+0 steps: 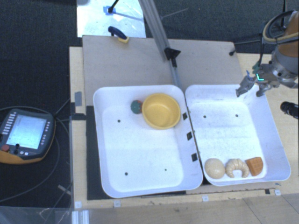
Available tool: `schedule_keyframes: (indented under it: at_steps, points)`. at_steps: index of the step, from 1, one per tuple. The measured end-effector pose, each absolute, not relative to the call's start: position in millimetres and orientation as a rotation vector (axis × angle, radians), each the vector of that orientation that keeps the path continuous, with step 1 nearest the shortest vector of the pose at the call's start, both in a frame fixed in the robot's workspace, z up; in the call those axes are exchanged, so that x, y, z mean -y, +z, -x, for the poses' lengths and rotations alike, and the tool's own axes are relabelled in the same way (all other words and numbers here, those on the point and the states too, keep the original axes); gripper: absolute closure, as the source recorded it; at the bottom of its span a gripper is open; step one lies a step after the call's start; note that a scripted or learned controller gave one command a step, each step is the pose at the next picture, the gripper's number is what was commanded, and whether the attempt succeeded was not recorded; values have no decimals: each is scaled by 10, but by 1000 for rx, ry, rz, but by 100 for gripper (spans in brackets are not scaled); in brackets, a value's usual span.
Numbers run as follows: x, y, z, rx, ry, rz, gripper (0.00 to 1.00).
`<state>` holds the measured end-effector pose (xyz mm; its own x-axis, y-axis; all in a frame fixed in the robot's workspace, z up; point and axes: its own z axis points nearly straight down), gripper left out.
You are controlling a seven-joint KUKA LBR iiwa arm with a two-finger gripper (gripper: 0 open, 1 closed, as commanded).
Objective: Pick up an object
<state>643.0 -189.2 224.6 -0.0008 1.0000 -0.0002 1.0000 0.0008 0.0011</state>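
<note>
My gripper (252, 88) hovers over the far right corner of the right bin (224, 120), fingers spread open with nothing between them. Along that bin's near edge lie three pieces in a row: a pale round bun (214, 168), a croissant (237, 167) and an orange-brown block (254, 165). In the left bin (135, 162) a yellow bowl (161, 111) sits at the far right, with a small dark green ball (136, 107) touching its left side. The gripper is far from all of these.
A grey pole (156, 24) slants across the board behind the bins, ending in a black clamp (172, 54). A teach pendant (23, 135) lies on the floor at left. A yellow-black clamp (118, 33) sits at the board's far edge.
</note>
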Motion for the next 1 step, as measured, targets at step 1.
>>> schedule_keyframes:
  at_steps: [1]
  points:
    - [1892, 2246, -6430, -2222, 1, -2220, 0]
